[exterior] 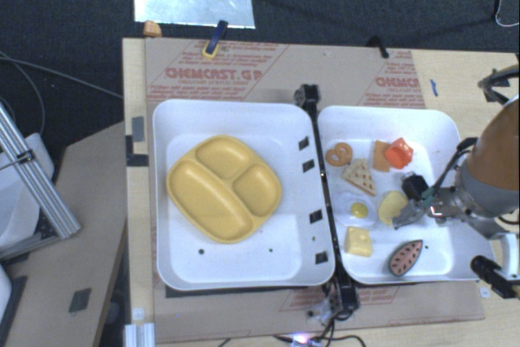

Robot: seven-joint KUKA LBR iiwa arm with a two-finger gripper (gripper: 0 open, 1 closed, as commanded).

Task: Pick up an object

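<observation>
The right bin (443, 126) holds several toy foods: a pretzel (339, 153), an orange and red piece (393, 153), a tan wedge (359, 176), a small yellow disc (358, 210), a pale yellow lump (391, 207), a yellow cube (358, 240) and a brown oval with a pink face (405, 257). My gripper (409, 202) reaches in low from the right and is open. Its dark upper finger (414, 186) and lower finger (405, 218) stand apart at the right edge of the pale yellow lump, and I see nothing clamped between them.
A yellow divided plate (223, 188) lies in the left bin (175, 256). A black divider (321, 183) runs between the two bins. The arm's grey and orange wrist (491, 175) hangs over the right bin's right edge.
</observation>
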